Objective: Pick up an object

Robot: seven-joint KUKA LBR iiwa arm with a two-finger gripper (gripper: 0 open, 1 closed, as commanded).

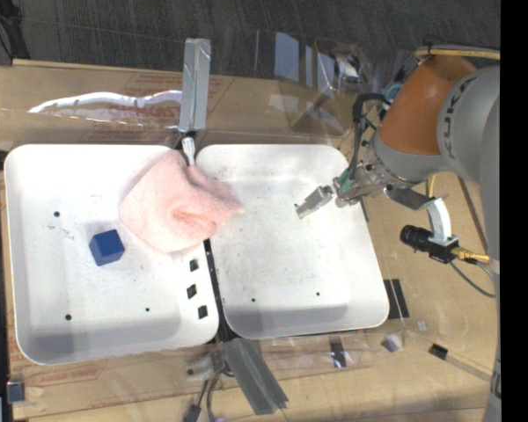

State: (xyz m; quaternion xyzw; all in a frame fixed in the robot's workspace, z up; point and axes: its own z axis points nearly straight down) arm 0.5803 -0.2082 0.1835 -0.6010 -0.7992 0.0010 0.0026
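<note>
The pink cloth [178, 209] is soft and crumpled, bunched into a rounded heap with folds on its upper surface. It lies in the left bin's upper right area and drapes across the divider, with one corner reaching into the right bin. The blue cube [107, 246] is small, solid-coloured, and rests flat on the left bin floor, just left of the cloth and apart from it.

Two bins are sitting side by side on the bench [88, 104]. A block [106, 246] is lying in the left bin [35, 323]; a cloth [178, 206] is draping over the divide into the right bin [290, 315]. The gripper [312, 201] is hovering over the right bin's far right part.
</note>
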